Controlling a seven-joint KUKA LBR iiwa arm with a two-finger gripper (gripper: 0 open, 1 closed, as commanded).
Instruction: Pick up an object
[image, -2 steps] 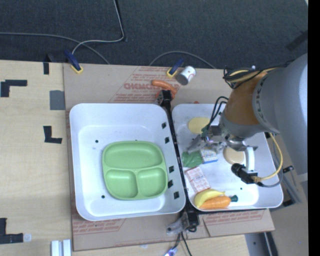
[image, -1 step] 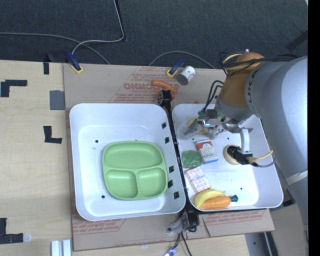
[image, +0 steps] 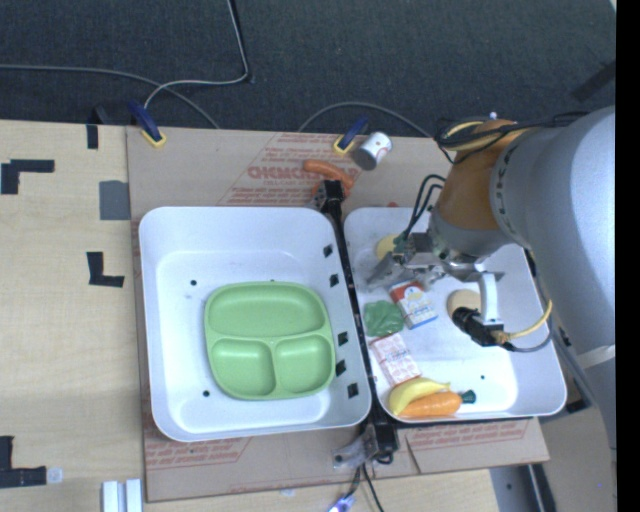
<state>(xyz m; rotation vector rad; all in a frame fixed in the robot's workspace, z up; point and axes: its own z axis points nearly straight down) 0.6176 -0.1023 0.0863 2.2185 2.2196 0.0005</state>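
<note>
Over the right bin (image: 520, 400) the gripper (image: 385, 268), fingers' spread impossible to tell, could skid off the crowded green leaf (image: 383, 318).

- Pale wooden bench (image: 60, 330) with black tape marks (image: 100, 270).
- Brown cardboard sheet (image: 250, 170) lying across it.
- Dark grey carpet (image: 350, 50) beyond, crossed by a thin cable (image: 238, 45).

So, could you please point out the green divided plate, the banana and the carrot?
Green divided plate (image: 268, 310): camera view, top compartment.
Banana (image: 408, 392): camera view, its middle.
Carrot (image: 432, 405): camera view, orange body.
</note>
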